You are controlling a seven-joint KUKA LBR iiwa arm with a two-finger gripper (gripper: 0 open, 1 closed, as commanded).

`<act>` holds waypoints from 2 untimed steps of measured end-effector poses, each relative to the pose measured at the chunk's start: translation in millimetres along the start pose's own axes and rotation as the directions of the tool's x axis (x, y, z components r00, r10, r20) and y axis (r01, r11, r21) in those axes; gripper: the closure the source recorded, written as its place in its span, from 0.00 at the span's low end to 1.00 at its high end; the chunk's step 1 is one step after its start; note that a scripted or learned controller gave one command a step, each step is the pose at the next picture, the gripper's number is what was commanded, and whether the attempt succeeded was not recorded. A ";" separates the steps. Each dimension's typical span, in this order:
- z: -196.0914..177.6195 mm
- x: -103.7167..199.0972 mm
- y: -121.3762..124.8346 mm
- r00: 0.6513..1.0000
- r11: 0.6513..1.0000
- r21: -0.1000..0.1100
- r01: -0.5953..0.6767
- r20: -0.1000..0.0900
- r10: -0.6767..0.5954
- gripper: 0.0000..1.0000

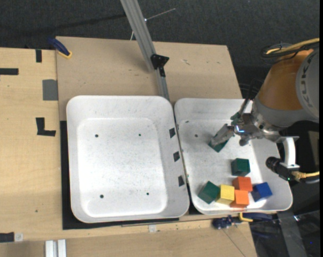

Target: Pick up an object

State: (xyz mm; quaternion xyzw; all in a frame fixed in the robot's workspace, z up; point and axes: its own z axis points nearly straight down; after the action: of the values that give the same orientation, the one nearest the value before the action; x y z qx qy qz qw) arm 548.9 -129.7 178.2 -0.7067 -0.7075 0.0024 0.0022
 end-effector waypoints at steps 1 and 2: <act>44.9 2.4 3.9 1.000 1.000 -0.001 0.000 0.000 0.000 0.00; 32.6 3.1 4.5 1.000 1.000 -0.003 0.002 -0.001 -0.002 1.00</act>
State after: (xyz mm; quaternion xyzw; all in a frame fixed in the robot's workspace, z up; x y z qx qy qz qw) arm 553.2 -126.6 145.6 -0.7062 -0.7080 0.0009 0.0014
